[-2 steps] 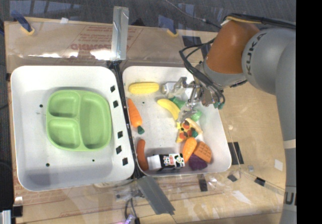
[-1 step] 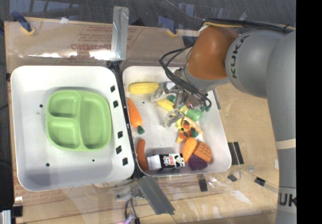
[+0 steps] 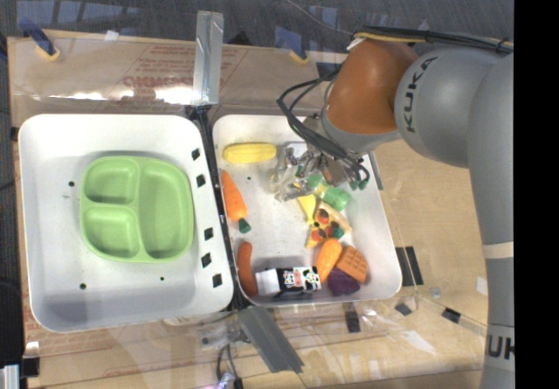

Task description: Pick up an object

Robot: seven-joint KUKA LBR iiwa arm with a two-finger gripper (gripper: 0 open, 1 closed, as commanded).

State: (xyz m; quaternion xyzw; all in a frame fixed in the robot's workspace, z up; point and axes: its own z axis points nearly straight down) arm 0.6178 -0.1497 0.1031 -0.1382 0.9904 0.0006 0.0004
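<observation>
At the left of the frame you have the left bin [image 3: 44, 204], and in its middle lies a green divided plate [image 3: 137, 207] with three compartments, flat on the bin floor.

Move right past the divider and you reach the right bin [image 3: 271, 204], where all the loose toys sit. Near its upper left a yellow corn cob [image 3: 250, 153] lies crosswise. Below it, along the left wall, a carrot [image 3: 234, 201] points down the frame with its green end lowest. Lower still, at the bottom left corner, a brown sausage [image 3: 245, 268] lies along the wall, and just beside it a small black-and-white carton [image 3: 296, 279] rests against the bottom wall.

Further right you see a cluster: a yellow wedge [image 3: 307, 206], a pizza slice [image 3: 327, 222] below it, an orange piece [image 3: 328, 258], and a waffle-textured piece [image 3: 352, 264] resting over a purple item [image 3: 343, 285] at the lower right.

The gripper [image 3: 307, 170] sits low in the upper middle of this bin, just right of the corn and above the yellow wedge, under the orange band [image 3: 365, 88] of the arm entering from the right. A small green piece [image 3: 336, 198] lies just beside it. Cables and metal crowd the fingers, so you cannot tell whether they stand apart or together, nor whether anything is between them.
</observation>
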